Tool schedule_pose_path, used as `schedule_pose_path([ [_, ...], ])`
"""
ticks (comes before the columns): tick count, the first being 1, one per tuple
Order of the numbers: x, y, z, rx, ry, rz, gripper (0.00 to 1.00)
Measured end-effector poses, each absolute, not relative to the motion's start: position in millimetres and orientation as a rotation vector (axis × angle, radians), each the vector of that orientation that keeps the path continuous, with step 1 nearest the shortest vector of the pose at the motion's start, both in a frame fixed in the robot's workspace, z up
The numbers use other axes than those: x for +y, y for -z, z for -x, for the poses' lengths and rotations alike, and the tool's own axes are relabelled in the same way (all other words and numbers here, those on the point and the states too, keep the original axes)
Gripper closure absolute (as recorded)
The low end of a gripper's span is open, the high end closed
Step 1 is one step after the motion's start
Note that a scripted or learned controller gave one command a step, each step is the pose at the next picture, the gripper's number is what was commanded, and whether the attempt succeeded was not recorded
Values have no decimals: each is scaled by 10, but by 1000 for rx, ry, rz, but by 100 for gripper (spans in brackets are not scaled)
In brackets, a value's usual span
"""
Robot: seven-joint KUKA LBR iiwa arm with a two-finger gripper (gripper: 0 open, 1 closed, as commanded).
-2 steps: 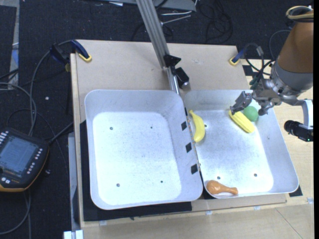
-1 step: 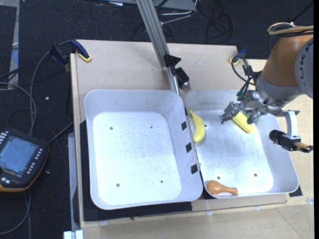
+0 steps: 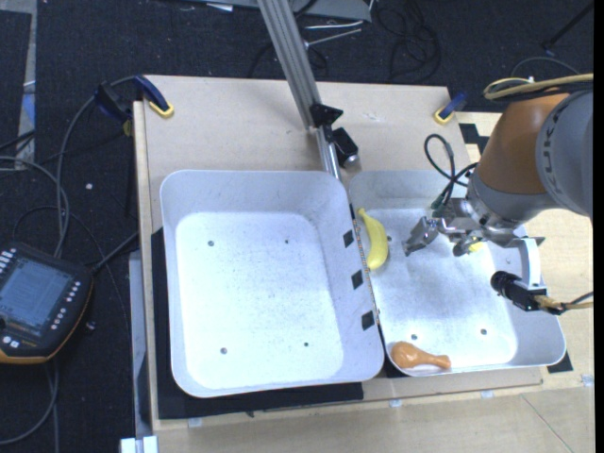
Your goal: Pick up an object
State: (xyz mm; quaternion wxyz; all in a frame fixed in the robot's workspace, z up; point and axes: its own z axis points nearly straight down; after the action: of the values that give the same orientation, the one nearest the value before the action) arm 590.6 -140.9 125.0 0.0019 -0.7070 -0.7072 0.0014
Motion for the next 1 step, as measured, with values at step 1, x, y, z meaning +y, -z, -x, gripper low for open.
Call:
schedule_pose_path([
  [1,-1405,-938,-5899,-2220,-3,2219,0],
])
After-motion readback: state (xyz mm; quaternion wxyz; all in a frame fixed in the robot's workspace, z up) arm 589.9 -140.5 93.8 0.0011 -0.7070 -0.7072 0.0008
